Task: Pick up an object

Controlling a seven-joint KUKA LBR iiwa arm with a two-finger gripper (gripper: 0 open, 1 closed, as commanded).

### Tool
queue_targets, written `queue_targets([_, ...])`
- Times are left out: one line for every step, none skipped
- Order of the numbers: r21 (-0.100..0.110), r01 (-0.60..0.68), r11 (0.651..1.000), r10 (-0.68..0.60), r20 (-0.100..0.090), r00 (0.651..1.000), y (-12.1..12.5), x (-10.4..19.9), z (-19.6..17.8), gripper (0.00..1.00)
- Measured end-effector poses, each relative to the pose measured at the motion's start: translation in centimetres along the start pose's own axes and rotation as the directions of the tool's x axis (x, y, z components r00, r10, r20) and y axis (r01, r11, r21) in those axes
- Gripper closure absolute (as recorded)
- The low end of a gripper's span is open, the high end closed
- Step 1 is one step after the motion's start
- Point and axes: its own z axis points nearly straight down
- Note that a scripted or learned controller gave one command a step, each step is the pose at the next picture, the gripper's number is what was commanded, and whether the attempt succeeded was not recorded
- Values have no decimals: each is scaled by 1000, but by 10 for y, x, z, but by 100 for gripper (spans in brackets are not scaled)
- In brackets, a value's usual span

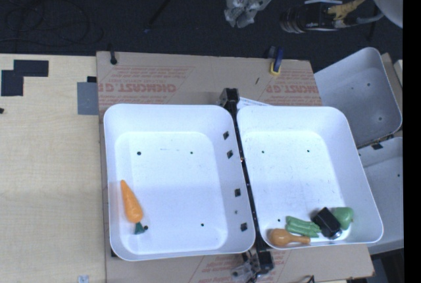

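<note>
An orange toy carrot (131, 203) lies near the front left wall of the left bin (164, 117). In the front right corner of the right bin (296, 118) sit a tan pear-shaped toy (287, 237), a green bean pod (303, 227), a black block (326, 222) and a green piece (343, 214), packed close together. My gripper (242, 12) hangs high above the bench's far edge, beyond both bins, well away from every object. Nothing shows between its fingers.
Brown cardboard (197, 81) lies under the bins. A blue-and-yellow clamp (276, 61) stands at the cardboard's far edge. A grey metal plate (365, 94) slants at the right of the right bin. A black divider (238, 170) runs between the bins.
</note>
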Motion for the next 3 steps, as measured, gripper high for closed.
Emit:
queue_targets([1, 2, 1000, -2, 0, 1000, 0, 47, 1, 100])
queue_targets([1, 3, 1000, -3, -1, 1000, 0, 106, 1, 100])
queue_targets([6, -4, 1000, 4, 3, 1000, 0, 101, 40, 100])
